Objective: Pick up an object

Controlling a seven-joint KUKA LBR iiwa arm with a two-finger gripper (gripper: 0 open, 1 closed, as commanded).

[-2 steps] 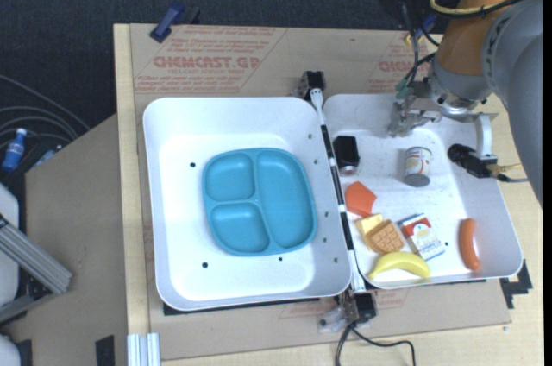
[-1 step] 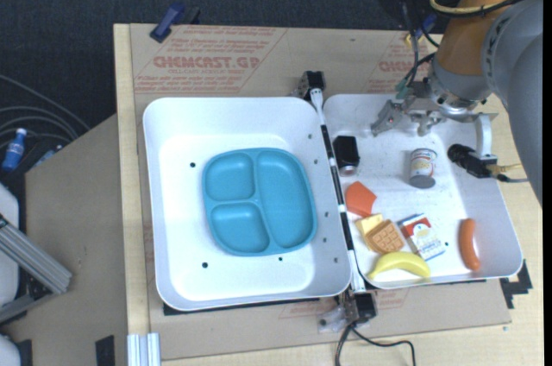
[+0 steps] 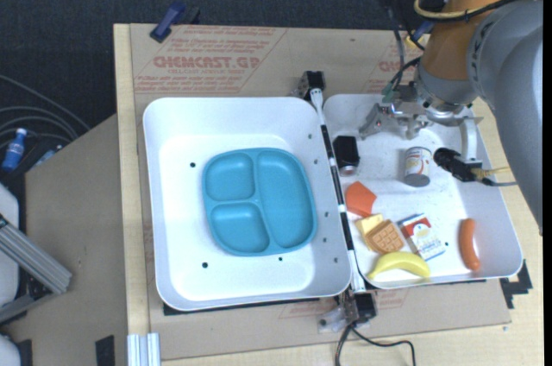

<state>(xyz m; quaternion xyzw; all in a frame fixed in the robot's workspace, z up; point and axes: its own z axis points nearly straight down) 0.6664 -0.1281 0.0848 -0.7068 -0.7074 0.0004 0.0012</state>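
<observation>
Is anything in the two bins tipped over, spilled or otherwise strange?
Only the small can in the right bin lies on its side. The banana, sausage and blue plate look normal; nothing is spilled.

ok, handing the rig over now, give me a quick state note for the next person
Pincer: low over the far end of the right bin, nothing visibly held.
Right bin: can, black block, orange wedge, waffle, banana, small carton, sausage.
Left bin: blue divided plate.
Done: nothing picked.
Left: grasp and lift one object.
</observation>
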